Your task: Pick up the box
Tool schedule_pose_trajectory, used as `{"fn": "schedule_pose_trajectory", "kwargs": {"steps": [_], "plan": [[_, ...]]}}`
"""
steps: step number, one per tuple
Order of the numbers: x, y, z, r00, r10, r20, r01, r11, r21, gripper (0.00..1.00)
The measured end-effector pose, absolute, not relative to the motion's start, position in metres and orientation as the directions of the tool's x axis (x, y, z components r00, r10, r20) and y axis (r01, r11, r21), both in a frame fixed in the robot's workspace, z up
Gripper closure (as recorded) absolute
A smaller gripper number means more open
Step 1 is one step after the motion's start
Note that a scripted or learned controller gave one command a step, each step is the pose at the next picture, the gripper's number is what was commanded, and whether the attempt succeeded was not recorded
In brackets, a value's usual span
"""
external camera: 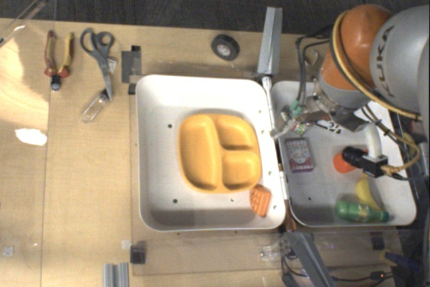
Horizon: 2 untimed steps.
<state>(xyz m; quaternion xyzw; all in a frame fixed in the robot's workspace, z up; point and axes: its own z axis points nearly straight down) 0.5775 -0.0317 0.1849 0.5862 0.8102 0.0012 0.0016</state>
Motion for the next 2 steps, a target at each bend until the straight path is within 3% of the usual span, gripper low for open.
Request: {"fn": "schedule_pose_trajectory", "kwargs": {"steps": [1,2], "plan": [[0.558,-0.076,0.185,-0.249,0.969,-0.002,0.969,0.249,0.005,0.0],[0.583,-0.09,0.091,-0.125,0.992,-0.001,0.992,0.125,0.005,0.0]]}}
